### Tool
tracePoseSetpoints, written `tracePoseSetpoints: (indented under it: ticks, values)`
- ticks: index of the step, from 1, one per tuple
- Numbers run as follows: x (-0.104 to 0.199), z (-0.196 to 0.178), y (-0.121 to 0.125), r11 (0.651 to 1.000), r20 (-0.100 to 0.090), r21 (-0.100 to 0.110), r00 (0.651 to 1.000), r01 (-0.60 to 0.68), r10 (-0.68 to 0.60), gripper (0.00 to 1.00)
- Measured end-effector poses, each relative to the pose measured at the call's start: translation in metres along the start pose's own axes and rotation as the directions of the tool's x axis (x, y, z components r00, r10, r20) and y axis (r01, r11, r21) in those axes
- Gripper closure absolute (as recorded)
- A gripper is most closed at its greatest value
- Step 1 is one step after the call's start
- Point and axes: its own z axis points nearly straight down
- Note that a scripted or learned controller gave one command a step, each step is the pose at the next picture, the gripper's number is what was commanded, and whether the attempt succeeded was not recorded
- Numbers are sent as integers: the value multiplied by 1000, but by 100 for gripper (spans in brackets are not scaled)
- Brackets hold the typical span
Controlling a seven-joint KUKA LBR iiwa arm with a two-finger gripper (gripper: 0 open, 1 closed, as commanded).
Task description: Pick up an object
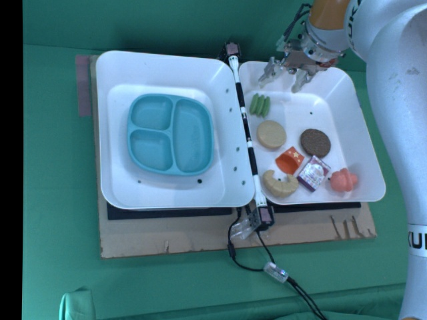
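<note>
My gripper (pixel 285 77) hangs over the far edge of the right bin (pixel 347 105), fingers spread apart and nothing between them. Below it in that bin lie green pea pods (pixel 259 104), a tan round cracker (pixel 271 134) and a dark brown cookie (pixel 315 142). Nearer the front are a red fries carton (pixel 289 160), a purple-and-white packet (pixel 313 174), an orange-pink toy (pixel 343 181) and a tan croissant-like piece (pixel 280 185). The pea pods are the closest item, a little left of and in front of the fingers.
The left bin (pixel 113 172) holds a teal divided plate (pixel 171 133). A black-and-white striped bar (pixel 244 122) runs between the bins, with a cable (pixel 273 269) trailing off its front end. Both bins rest on a cardboard sheet (pixel 167 235) on green cloth.
</note>
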Motion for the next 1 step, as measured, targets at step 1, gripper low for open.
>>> tracePoseSetpoints:
  ticks: [1]
  values:
    - [-2, 13, -1, 1000, 7, 3, 1000, 4, -4, 0]
